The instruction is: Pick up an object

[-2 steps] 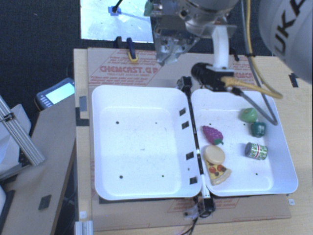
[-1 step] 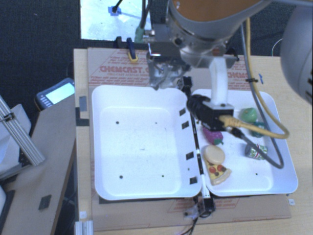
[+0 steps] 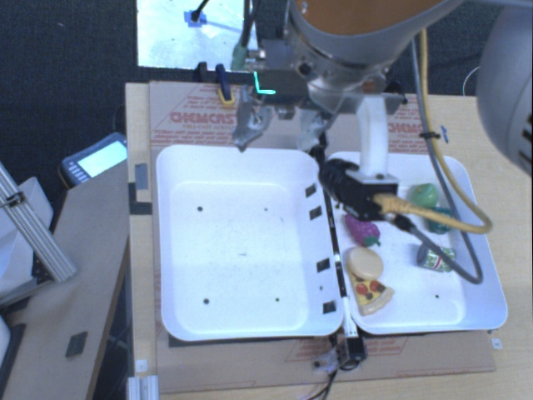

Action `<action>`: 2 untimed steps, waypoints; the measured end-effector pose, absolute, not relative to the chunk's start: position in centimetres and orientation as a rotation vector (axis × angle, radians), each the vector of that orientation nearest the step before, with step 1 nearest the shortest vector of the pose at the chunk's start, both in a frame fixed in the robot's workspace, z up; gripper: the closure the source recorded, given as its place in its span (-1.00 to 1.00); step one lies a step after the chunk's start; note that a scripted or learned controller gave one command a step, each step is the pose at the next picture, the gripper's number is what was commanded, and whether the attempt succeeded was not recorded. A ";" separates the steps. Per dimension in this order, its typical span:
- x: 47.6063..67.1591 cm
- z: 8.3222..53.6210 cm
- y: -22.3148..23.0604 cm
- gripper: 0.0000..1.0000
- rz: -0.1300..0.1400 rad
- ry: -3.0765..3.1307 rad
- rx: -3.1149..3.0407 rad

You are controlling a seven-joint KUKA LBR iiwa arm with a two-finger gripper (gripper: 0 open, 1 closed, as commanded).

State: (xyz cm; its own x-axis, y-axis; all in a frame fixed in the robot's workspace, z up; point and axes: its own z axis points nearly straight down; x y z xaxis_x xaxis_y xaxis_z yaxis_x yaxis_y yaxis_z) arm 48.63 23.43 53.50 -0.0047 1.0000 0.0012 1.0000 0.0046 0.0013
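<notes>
The jaws [image 3: 279, 127] hang above the far rim of the left bin [image 3: 241, 248], and whether they are spread or closed I cannot tell; nothing shows between them. The candidate objects all sit in the right bin [image 3: 475, 307], well apart to the jaws' right and nearer the camera: a flat pizza slice [image 3: 372, 292] touching a round bun [image 3: 365, 263], a purple piece [image 3: 364, 230], a green lump [image 3: 424, 195] and a small can [image 3: 435, 259]. Likely risks: descending where they hang would close on bare plastic; the low, smooth-looking toys could slip; the yellow cable [image 3: 441, 215] draped over the bin could snag.
</notes>
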 end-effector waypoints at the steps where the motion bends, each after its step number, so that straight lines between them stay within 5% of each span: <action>1: 48.7 54.7 23.5 1.00 0.008 2.232 2.210; 2: 48.7 54.6 23.5 -1.00 0.006 2.233 2.210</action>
State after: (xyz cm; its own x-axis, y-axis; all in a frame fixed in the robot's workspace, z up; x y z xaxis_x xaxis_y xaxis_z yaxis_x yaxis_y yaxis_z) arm 48.66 23.45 54.60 -0.0106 0.9999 0.0025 0.9999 0.0106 0.0027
